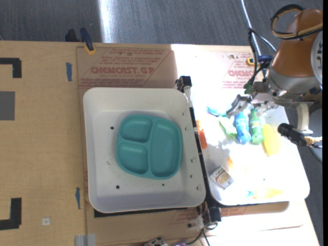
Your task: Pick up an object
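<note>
While jaws' state unreadable, gripper above blue bottle, upright in view beside green bottle.

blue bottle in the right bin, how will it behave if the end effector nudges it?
The blue bottle looks rounded and lies on its side, so it would probably roll rather than slide. It looks like small plastic, likely light and easily knocked away. The green bottle lies close beside it, so a push may shift both.
</note>
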Robot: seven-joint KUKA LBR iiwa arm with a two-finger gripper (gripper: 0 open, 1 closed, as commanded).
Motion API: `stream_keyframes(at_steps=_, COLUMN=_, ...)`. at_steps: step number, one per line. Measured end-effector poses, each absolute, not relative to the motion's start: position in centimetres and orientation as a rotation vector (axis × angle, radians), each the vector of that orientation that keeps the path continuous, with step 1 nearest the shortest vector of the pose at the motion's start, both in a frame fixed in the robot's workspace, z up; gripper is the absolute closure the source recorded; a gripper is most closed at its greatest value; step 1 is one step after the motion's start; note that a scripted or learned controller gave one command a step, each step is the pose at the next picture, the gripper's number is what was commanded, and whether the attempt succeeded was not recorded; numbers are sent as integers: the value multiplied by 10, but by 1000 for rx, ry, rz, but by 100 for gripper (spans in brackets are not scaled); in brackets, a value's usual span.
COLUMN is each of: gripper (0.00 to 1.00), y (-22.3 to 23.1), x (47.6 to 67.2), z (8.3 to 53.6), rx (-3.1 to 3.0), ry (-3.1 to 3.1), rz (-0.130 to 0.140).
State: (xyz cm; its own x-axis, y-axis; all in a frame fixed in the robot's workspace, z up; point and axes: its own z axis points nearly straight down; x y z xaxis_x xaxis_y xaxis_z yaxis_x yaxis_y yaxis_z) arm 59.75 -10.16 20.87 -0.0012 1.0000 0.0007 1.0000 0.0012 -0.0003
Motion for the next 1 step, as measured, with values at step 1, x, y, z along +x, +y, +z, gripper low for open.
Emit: stream_keyframes(at_steps=1, gripper=0, y=-134, x=598, z=86, rx=-1937, ry=-2477, rz=-3)
